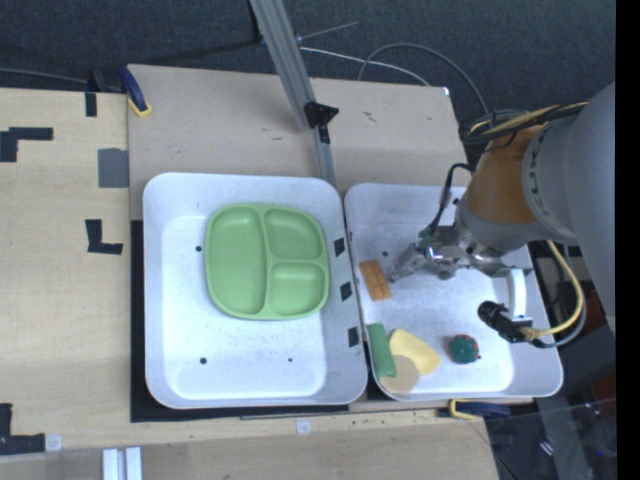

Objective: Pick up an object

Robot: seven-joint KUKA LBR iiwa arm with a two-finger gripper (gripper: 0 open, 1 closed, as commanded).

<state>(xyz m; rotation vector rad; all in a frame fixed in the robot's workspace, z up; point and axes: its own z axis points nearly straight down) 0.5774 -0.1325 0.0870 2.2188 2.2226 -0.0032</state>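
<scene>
My gripper (400, 266) hangs low over the middle of the right bin (440, 203), pointing left. An orange block (375, 281) lies flat just left of its tip, near the bin's left wall, and looks apart from it. Along the front of the same bin lie a green stick (379, 349), a yellow wedge-shaped piece (412, 356) touching it, and a small green ball with a red spot (462, 349). Nothing is visibly held.
The left bin (170, 268) holds a green divided plate (267, 261). A grey metal pole (290, 58) slants down from the top to the gap between the bins. The arm's grey body and orange band (500, 183) cover the right bin's far right side.
</scene>
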